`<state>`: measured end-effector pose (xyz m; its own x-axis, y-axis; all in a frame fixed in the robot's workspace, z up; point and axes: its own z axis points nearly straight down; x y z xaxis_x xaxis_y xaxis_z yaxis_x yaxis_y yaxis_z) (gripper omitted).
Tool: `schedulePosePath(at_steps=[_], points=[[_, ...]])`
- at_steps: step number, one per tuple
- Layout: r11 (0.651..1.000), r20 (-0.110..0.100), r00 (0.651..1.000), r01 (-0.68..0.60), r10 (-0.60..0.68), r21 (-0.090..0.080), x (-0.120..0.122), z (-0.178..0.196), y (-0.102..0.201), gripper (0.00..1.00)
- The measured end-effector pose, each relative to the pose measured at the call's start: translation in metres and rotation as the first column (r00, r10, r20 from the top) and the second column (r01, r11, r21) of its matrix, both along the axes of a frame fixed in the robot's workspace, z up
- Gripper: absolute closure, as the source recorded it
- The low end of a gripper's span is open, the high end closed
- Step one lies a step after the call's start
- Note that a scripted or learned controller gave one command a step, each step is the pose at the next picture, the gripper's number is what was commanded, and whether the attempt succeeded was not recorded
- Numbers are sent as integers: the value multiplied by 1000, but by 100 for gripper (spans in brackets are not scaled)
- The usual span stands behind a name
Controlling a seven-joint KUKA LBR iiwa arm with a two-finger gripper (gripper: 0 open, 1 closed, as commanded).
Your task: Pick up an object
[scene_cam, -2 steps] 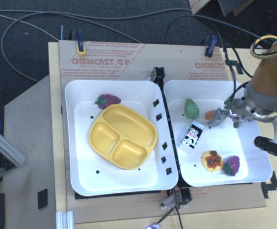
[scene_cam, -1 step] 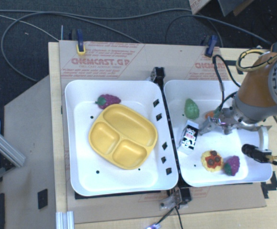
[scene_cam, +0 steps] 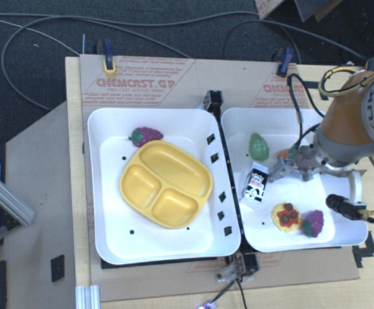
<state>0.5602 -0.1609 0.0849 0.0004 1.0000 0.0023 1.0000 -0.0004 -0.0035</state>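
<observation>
— Hand (scene_cam: 283, 167) first: where is it?

— Low over the right bin (scene_cam: 341, 240), at the end of the grey arm (scene_cam: 347, 124) that comes in from the right. Its metal tip reaches left toward the small carton. Whether it is spread or pressed together, I cannot tell; the angle hides that.

— Now the rest, biggest down.

— Both bins sit side by side on the counter (scene_cam: 77, 172), a board with red lettering. The left bin (scene_cam: 103, 237) carries a yellow divided plate (scene_cam: 166, 183), lying flat with its long axis running from upper left to lower right. Touching the plate's upper left edge is a purple grape bunch (scene_cam: 147, 135).

— And the right bin?

— The black-and-white carton (scene_cam: 256, 185) lies by the bin's left wall, just beside the hand's tip, its long axis near upright in the view and tilted slightly, top end toward the upper right. Above it is a green toy (scene_cam: 259, 146). Near the front wall rest a yellow round toy with red spots (scene_cam: 286, 216) and, touching its right side, a second purple bunch (scene_cam: 313, 223). A little orange piece (scene_cam: 282, 153) shows just above the hand.
</observation>
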Motion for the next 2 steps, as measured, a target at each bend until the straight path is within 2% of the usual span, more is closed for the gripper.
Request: schedulePosePath(at_steps=[1, 2], points=[[1000, 2, 1000, 0, 0, 0, 1, 11, 0, 100], [1000, 8, 1000, 0, 0, -4, -1, 56, -5, 100]])
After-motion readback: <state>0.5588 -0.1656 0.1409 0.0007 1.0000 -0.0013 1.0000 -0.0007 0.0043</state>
